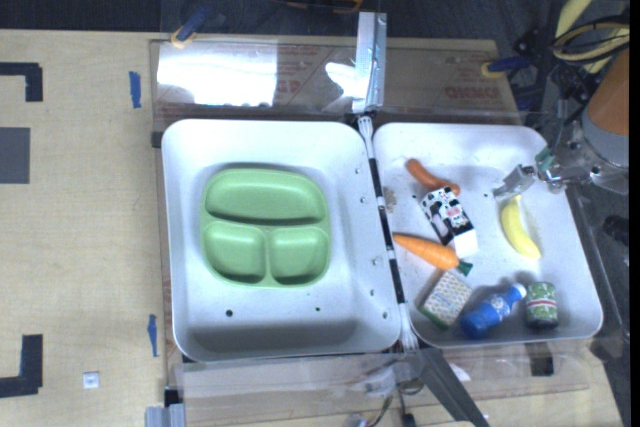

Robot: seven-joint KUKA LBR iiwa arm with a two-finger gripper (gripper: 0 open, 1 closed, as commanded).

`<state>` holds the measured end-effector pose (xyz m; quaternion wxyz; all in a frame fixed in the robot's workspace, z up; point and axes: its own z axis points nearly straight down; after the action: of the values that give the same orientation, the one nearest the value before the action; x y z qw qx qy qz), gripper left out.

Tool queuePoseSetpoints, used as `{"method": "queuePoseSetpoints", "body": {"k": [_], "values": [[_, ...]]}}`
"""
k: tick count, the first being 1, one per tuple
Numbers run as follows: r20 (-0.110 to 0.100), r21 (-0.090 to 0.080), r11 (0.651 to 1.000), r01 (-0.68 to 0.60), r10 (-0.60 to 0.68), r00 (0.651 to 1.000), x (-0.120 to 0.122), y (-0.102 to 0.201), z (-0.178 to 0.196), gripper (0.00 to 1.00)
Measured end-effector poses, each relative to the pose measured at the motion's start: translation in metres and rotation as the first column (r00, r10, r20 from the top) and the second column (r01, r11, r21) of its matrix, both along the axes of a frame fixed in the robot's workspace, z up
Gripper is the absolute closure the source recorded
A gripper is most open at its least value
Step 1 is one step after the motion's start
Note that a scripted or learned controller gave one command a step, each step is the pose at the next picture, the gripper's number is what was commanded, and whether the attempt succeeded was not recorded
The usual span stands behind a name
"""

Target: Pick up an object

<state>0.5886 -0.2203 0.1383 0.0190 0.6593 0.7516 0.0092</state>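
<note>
Plastic makes up nearly everything here: two shallow white bins with rounded corners sit side by side, the left bin (190, 155) holding a smooth green tray (266, 224) moulded into three compartments. The right bin (580, 255) holds a curved yellow banana (519, 227), a tapered orange carrot (427, 251), a short sausage (430, 176), a black-and-white spotted carton (448, 216), a blue bottle (491, 309), a small green can (541, 304) and a speckled sponge (445, 295). The metal gripper (522, 177) hangs just beyond the banana's far end, grasping nothing; how wide it is cannot be told.
</note>
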Motion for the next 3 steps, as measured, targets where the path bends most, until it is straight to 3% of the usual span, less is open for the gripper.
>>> {"method": "queuePoseSetpoints", "body": {"k": [3], "values": [[0.010,-0.019,0.980,-0.200,0.201,0.980,0.0003,-0.0032,-0.0022,0.00]]}}
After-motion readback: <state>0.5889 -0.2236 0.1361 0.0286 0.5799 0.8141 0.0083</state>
